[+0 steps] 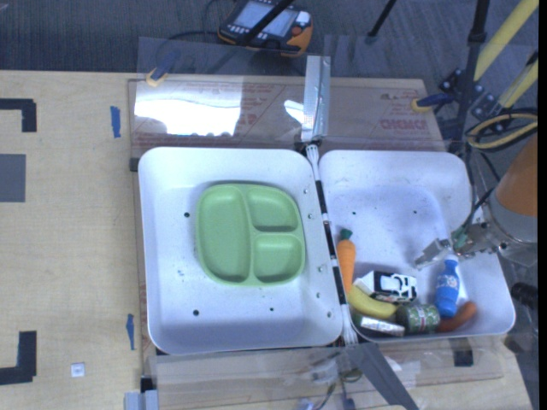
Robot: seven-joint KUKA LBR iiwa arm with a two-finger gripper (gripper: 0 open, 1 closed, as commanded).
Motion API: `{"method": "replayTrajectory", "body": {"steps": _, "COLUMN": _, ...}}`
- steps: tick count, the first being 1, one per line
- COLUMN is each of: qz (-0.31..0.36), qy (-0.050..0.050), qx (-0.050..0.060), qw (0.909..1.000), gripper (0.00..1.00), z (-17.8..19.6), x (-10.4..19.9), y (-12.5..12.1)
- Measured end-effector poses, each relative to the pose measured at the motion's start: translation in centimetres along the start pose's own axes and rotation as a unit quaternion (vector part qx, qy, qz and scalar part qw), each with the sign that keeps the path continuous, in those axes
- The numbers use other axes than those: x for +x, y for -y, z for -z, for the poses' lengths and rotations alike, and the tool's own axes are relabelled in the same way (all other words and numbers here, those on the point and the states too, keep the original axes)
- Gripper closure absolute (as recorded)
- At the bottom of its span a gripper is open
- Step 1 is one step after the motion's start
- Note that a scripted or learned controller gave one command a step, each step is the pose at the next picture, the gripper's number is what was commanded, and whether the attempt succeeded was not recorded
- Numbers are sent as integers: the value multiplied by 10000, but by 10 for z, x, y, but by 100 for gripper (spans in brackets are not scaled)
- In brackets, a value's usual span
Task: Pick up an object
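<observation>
The blue bottle [447, 286] is standing in the right bin [385, 178] at lower right, just below the tool [438, 249], its long axis running roughly up-frame. The tool is hovering over it; how wide its opening is I cannot tell, and nothing visibly sits in it.

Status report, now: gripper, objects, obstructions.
Gripper low over right bin, holding nothing visible. Blue bottle beside it. Carrot, banana crowd the front wall.

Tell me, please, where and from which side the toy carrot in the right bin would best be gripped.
Grip the carrot across its thick orange upper body, just below the green top, coming straight down. It lies lengthwise along the right bin's left wall, its narrow tip ending by the banana, so the wider end probably offers the freer hold.
</observation>
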State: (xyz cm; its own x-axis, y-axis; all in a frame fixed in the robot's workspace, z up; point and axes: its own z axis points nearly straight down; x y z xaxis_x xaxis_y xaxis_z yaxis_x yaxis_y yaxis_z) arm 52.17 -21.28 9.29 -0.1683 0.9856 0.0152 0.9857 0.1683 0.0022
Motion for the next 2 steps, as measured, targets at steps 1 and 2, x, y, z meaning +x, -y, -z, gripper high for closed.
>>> {"method": "replayTrajectory", "body": {"steps": 1, "qz": -103, "qy": 81, "qx": 0, "qw": 9999, "gripper": 0, "z": 65, "x": 16, "y": 8}}
{"method": "replayTrajectory", "body": {"steps": 2, "qz": 180, "qy": 42, "qx": 10, "qw": 9998, "gripper": 0, "z": 1, "x": -2, "y": -37}}
